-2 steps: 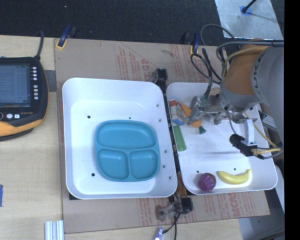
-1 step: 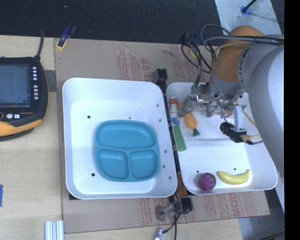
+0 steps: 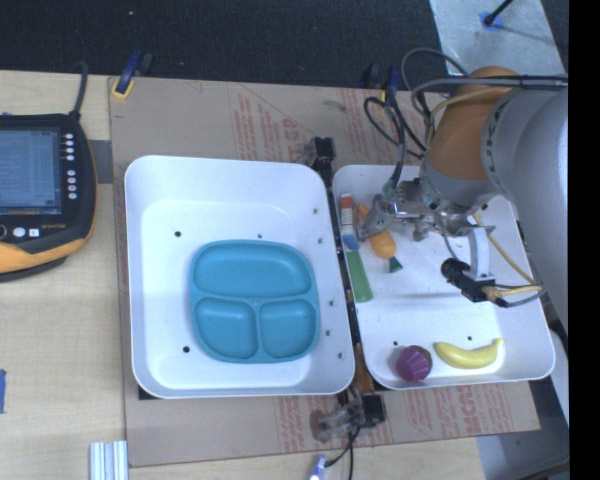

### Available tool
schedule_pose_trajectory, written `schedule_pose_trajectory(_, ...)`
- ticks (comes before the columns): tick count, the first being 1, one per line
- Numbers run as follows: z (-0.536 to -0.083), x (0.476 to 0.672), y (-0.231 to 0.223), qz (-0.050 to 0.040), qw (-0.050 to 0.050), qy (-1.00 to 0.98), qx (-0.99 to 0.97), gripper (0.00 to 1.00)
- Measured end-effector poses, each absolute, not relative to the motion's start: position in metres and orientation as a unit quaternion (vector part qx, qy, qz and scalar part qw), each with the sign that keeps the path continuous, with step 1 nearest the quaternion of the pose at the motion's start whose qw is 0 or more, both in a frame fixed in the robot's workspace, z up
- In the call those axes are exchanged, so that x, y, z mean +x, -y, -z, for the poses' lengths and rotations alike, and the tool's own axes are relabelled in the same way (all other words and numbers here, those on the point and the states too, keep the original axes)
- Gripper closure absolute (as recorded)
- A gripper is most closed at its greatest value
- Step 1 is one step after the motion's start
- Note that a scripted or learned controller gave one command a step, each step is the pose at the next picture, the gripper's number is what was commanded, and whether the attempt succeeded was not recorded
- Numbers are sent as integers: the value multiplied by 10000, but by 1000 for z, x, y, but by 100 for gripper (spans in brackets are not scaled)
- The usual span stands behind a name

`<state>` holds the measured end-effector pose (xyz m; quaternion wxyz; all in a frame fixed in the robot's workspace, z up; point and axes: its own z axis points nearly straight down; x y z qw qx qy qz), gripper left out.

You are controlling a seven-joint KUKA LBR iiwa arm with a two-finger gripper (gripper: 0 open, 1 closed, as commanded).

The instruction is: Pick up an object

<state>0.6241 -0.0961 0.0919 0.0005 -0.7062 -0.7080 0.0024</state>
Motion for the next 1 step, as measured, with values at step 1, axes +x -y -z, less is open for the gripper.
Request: schedule_pose_trajectory(1, -102, 624, 96, -26, 21, 7088, -7054, 100)
